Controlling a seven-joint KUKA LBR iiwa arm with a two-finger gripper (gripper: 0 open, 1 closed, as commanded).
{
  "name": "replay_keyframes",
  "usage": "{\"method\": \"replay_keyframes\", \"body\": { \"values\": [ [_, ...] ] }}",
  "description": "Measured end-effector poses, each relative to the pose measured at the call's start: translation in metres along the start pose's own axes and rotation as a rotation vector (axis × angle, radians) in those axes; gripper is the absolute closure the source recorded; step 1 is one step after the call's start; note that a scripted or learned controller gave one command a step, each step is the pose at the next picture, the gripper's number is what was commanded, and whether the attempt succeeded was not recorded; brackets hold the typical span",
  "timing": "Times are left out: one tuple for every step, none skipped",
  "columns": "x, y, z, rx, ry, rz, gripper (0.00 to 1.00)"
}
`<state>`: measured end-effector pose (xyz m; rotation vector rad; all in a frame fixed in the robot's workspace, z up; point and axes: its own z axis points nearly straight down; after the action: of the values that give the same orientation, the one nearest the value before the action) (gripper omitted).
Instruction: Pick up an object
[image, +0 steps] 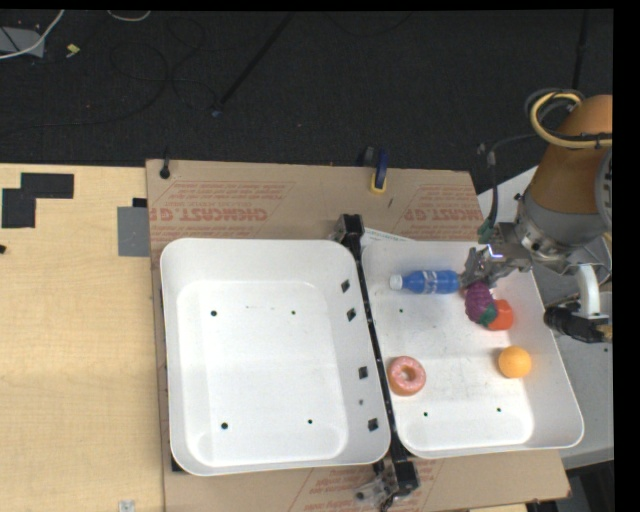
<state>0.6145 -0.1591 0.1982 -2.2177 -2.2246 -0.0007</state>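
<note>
Right bin: purple object just below end effector.

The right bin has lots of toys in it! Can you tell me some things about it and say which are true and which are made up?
1. A blue bottle lies on its side in the right bin. True.
2. The pink donut sits in the left bin. False: it is in the right bin, close to the divider between the bins.
3. An orange ball rests in the right bin. True.
4. The gripper hovers over the left bin. False: it is over the right bin, near the bottle and a purple toy.
5. The purple toy lies beside the donut. False: it lies far from it, next to a small red and green toy.
</note>
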Motion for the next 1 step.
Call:
{"method": "replay_keyframes", "body": {
  "values": [
    [0.0094,-0.0557,-0.02,0.006,0.001,0.006,1.0]
  ]
}}
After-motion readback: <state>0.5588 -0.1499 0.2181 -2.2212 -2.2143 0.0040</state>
